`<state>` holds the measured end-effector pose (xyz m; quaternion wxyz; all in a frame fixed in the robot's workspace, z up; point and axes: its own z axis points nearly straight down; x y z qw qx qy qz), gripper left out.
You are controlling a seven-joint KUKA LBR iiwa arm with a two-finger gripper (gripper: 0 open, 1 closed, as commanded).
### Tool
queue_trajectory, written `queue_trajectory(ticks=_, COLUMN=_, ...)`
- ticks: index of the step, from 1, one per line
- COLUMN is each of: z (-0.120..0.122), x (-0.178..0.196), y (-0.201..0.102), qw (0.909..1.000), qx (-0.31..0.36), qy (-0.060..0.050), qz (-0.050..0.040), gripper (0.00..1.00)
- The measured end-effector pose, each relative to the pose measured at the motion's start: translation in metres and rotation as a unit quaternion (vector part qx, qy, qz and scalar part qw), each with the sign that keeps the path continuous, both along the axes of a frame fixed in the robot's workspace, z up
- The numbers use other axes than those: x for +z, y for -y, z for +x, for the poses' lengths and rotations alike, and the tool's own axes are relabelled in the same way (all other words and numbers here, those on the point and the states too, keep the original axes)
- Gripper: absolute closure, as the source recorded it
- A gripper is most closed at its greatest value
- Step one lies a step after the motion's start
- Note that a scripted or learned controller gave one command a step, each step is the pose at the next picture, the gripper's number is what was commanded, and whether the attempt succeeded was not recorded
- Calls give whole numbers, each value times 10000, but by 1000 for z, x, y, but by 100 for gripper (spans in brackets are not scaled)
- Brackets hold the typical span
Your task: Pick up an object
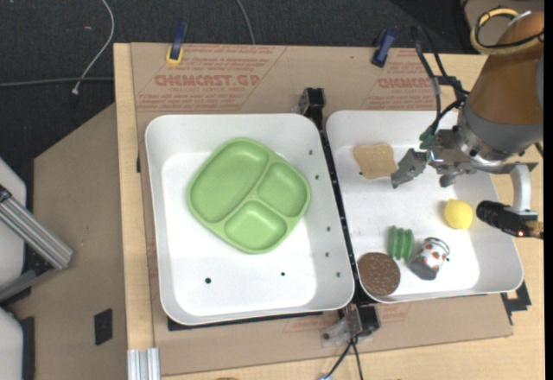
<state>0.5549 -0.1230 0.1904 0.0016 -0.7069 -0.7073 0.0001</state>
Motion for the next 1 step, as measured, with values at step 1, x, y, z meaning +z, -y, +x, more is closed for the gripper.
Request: queue_trajectory(ticks=1, z=0, x=0, y=0, qw=10000, qx=1, qy=2, qz=-1, gripper=0)
